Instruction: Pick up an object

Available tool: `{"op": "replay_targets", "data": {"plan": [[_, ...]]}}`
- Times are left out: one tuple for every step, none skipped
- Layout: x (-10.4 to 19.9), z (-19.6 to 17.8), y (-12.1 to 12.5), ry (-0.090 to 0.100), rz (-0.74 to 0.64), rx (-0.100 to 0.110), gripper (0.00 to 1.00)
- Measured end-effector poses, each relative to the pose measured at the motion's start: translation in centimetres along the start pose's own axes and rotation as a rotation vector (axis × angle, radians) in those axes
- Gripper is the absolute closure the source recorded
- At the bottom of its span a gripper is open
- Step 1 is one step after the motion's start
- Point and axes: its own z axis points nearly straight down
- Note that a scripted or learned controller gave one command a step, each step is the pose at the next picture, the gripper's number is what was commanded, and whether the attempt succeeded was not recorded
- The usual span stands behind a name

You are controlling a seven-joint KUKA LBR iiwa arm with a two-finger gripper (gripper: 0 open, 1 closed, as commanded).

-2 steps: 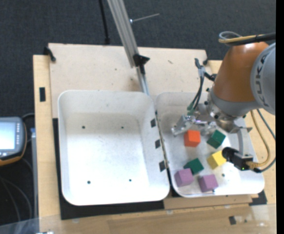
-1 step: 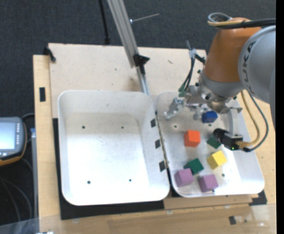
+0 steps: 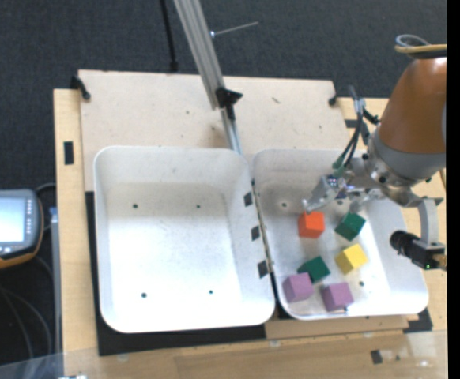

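Note:
The right bin [image 3: 287, 172] holds several small blocks. An orange block [image 3: 311, 224] lies near its middle, with a green block [image 3: 350, 227] to its right. A yellow block [image 3: 352, 257] and a dark green block [image 3: 314, 269] sit closer to the front. Two purple blocks [image 3: 298, 287] [image 3: 337, 296] lie by the front wall. My gripper [image 3: 322, 197] hangs just above and behind the orange block, reaching in from the right under the orange-banded arm [image 3: 416, 109]. Nothing is visibly held in it.
The left bin [image 3: 175, 235] sits beside the right one, and their walls meet at the middle. A slanted aluminium pole [image 3: 202, 54] rises from behind the bins. A black fitting [image 3: 412, 247] sits at the right bin's right rim.

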Motion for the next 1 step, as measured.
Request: {"op": "replay_targets", "data": {"plan": [[2.17, 5.4, 6.73, 0.0, -0.009, 0.001, 0.0]]}}
